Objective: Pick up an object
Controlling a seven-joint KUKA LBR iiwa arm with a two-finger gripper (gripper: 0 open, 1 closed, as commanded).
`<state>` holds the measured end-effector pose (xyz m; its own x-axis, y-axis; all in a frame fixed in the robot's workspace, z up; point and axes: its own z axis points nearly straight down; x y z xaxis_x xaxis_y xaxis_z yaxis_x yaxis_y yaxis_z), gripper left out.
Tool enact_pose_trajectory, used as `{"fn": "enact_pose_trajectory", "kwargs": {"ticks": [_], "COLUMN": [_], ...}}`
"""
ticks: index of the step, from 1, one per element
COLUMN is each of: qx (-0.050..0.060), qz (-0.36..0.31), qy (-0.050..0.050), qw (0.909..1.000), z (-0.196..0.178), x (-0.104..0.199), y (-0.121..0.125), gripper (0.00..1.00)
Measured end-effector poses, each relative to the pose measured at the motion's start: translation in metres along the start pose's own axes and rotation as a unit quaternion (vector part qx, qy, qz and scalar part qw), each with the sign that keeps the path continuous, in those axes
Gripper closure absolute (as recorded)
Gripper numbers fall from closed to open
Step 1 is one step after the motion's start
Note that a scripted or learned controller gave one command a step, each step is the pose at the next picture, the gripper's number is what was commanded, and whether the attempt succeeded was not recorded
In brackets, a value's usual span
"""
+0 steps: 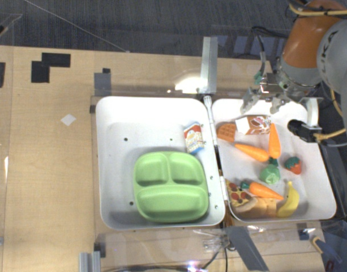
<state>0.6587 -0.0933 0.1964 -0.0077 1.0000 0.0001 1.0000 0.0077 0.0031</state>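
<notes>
My gripper (261, 103) hangs over the far edge of the right bin (326, 192), its two fingers spread apart and open, with nothing between them. Just below it lies a brown and white packet (253, 124), with a brown waffle (226, 131) to its left. Two carrots (251, 151) (274, 140) lie in the bin's middle. A strawberry (292, 164) and a green vegetable (269, 174) sit nearer the front. A third carrot (262, 190), a banana (289, 200) and a pizza slice (236, 194) fill the near end.
The left bin (114, 152) holds a green divided plate (170, 186) and a small carton (193, 137) against its right wall. A metal post (209, 61) stands behind the gap between the bins. The arm's orange band (303, 38) rises at the right.
</notes>
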Motion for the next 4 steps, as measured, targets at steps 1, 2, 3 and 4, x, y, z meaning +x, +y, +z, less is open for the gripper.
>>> {"fn": "enact_pose_trajectory", "kwargs": {"ticks": [1, 2, 3, 4], "qx": [-0.001, -0.007, -0.011, -0.001], "qz": [-0.025, -0.059, -0.06, -0.047], "qy": [0.0, 0.0, 0.001, 0.0], "qw": [0.9997, 0.9982, 0.9981, 0.9989], "z": [0.101, 0.105, 0.092, -0.054], "x": [0.005, -0.012, -0.01, 0.057], "y": [-0.058, -0.067, -0.064, -0.085], "gripper": [0.0, 0.0, 1.0, 1.0]}}
